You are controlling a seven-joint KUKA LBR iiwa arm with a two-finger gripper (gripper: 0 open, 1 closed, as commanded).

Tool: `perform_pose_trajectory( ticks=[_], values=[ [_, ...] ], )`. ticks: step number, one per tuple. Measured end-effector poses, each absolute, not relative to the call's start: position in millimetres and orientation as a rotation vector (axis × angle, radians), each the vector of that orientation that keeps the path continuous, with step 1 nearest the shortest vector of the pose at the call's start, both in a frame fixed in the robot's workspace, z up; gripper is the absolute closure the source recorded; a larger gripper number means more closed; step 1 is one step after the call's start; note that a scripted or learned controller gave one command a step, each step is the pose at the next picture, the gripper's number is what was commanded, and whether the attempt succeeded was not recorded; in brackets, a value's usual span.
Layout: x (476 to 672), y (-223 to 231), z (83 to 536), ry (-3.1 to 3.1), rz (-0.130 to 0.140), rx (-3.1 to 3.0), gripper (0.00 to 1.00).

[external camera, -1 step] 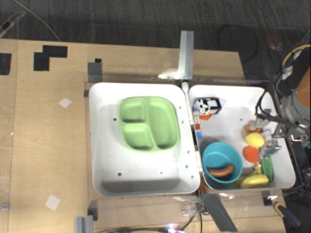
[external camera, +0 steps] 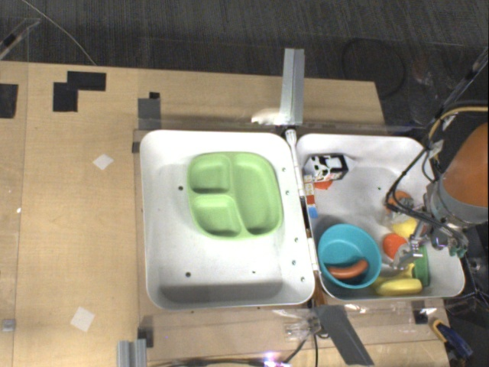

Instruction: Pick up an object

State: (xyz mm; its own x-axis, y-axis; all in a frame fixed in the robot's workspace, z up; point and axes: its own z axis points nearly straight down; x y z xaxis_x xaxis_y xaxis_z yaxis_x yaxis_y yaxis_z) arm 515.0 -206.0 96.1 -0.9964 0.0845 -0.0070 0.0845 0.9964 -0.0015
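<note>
Along the lower edge of the frame, at lower right, the right bin [external camera: 451, 285] holds the cluster that matters. A yellow banana-shaped piece [external camera: 399, 286] lies with its long axis running left to right across the picture, just beside the near wall. Touching it on the left stands a blue bowl [external camera: 348, 252] with an orange-red sausage-shaped piece [external camera: 349, 268] lying inside it, also set roughly left to right. Just above the banana, an orange ball [external camera: 393, 244] and a green piece [external camera: 421, 266] sit close together, with a second yellow piece [external camera: 403, 225] a little higher. The gripper [external camera: 416, 245] is down among these, at the right-centre of that bin, with the arm entering from the right edge of the frame. Whether it is wide, narrow or holding anything cannot be told from here; clutter and metalwork mask it. In my judgement the nearest candidates are the orange ball, immediately left of the gripper in the picture, and the green piece just below it; the banana lies further down-frame. Higher up in the same bin a black-and-white item [external camera: 327, 167] lies well apart. The left bin [external camera: 164, 228], at frame centre, bears a green divided tray [external camera: 233, 194], far from the gripper.
</note>
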Motion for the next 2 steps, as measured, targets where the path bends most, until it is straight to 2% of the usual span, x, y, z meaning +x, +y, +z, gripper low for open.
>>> perform_pose_trajectory(
  ticks=[1,2],
  values=[
    [519.0,-203.8,109.1,3.123,-0.006,0.118,1.00],
    [518.9,-203.4,108.8,3.123,-0.006,0.118,0.00]
  ],
)
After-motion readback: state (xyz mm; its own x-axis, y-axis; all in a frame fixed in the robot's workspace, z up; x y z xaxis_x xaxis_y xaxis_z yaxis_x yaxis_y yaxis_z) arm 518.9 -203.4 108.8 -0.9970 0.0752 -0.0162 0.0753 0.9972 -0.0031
